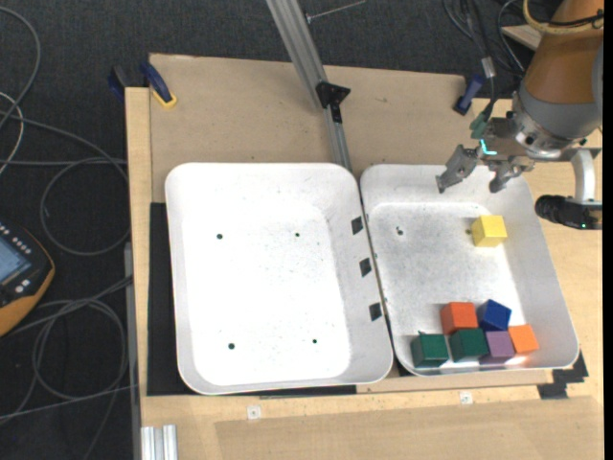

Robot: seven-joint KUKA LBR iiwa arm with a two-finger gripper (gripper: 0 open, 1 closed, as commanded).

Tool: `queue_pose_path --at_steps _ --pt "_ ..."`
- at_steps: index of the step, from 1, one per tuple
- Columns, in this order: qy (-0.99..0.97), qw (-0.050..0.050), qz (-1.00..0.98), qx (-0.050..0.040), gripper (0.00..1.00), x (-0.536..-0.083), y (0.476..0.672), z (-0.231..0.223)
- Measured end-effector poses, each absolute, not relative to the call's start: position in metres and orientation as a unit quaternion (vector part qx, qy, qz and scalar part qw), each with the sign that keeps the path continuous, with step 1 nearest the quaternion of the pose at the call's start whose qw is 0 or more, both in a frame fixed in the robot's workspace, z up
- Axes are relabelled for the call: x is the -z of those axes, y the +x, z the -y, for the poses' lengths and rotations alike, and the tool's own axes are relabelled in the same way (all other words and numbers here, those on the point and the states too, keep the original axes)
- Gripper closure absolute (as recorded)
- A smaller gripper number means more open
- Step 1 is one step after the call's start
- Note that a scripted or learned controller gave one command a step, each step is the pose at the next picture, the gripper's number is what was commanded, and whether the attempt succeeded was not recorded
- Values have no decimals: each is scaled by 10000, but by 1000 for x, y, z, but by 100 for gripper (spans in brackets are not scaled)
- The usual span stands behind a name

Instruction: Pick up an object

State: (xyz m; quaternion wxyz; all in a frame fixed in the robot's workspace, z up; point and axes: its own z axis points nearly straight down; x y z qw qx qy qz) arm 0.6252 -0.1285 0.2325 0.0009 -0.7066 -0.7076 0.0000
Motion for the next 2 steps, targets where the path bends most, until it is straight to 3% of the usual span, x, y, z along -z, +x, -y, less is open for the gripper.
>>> queue_pose_path --at_steps 2 --pt "-7071 28 7071 -19 0 -134 621 121"
